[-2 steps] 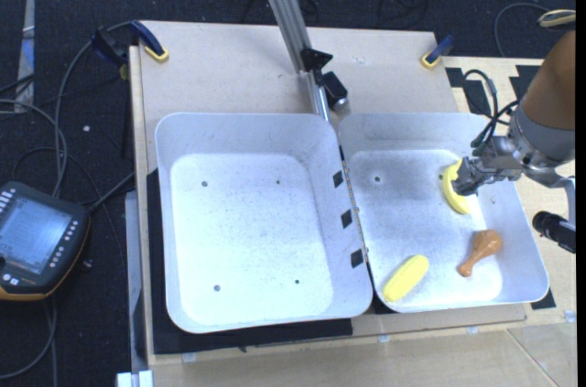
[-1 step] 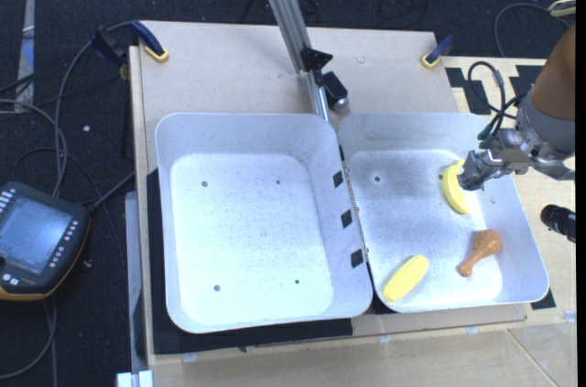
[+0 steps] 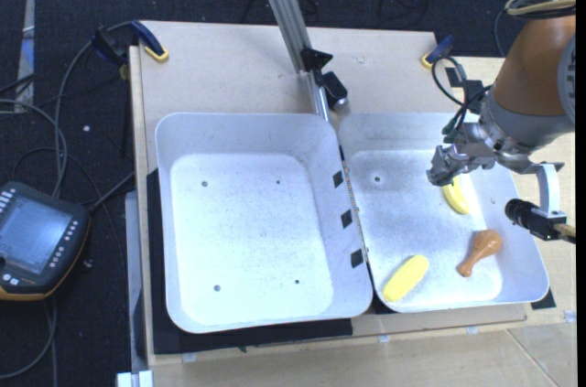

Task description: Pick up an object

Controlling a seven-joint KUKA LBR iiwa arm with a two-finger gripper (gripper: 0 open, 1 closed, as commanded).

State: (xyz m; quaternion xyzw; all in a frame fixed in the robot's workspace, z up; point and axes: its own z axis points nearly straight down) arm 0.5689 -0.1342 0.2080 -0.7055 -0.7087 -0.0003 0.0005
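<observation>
In the right bin (image 3: 394, 184) lie three objects. A small yellow piece (image 3: 458, 198) sits directly under my gripper (image 3: 447, 177), which hangs low over it near the bin's middle right. A yellow oblong object (image 3: 405, 277) rests near the bin's front edge. A brown drumstick-shaped object (image 3: 480, 252) lies to the right of it. The gripper's dark fingers touch or nearly touch the top of the small yellow piece, and their spacing is hidden by the wrist.
The left bin (image 3: 247, 220) stands beside the right one, divided by a ridge with black clips (image 3: 348, 217). A slanted aluminium bar (image 3: 288, 10) rises from the back of the bench. A teach pendant (image 3: 32, 234) lies on the floor at left.
</observation>
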